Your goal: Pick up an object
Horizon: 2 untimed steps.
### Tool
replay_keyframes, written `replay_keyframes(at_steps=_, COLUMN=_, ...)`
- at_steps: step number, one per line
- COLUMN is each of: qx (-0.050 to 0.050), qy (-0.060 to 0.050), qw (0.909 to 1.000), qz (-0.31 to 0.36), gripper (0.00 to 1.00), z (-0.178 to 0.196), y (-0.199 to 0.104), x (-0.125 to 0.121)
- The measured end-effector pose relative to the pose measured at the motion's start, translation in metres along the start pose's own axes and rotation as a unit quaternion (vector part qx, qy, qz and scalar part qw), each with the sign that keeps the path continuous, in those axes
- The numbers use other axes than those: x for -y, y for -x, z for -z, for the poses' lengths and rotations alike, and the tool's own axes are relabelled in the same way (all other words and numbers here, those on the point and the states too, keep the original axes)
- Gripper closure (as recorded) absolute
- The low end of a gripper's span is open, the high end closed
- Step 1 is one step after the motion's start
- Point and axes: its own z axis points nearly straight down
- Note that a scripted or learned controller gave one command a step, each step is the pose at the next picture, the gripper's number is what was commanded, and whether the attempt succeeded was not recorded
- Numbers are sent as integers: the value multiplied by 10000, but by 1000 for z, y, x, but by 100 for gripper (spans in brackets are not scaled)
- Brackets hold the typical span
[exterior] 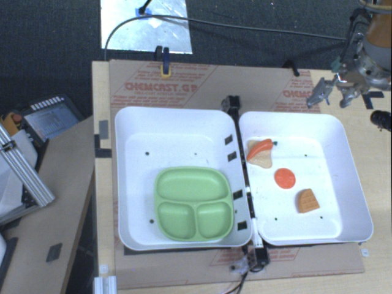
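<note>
Orange disc lies in right bin; end effector hovers open beyond it.

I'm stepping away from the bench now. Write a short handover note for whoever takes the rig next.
Claw: open, holding nothing, above the right bin's far right corner.
Right bin: orange-and-cream piece, round red-orange piece, tan wedge.
Left bin: green divided tray.
Done: nothing picked up.
Left: lower onto one piece, grasp, lift.

One fixed camera, high above the table, looking down at a slant, both bins framed, arm at the right edge.
</note>
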Motion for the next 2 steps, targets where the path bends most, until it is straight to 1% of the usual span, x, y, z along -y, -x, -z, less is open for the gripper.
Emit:
replay_keyframes(at_steps=1, qx=11, qy=52, qw=10000, qz=11, gripper=0, z=7, y=0, x=-2)
replay_keyframes(at_steps=2, qx=7, qy=30, qw=10000, qz=6, gripper=0, z=-52, y=-7, x=3)
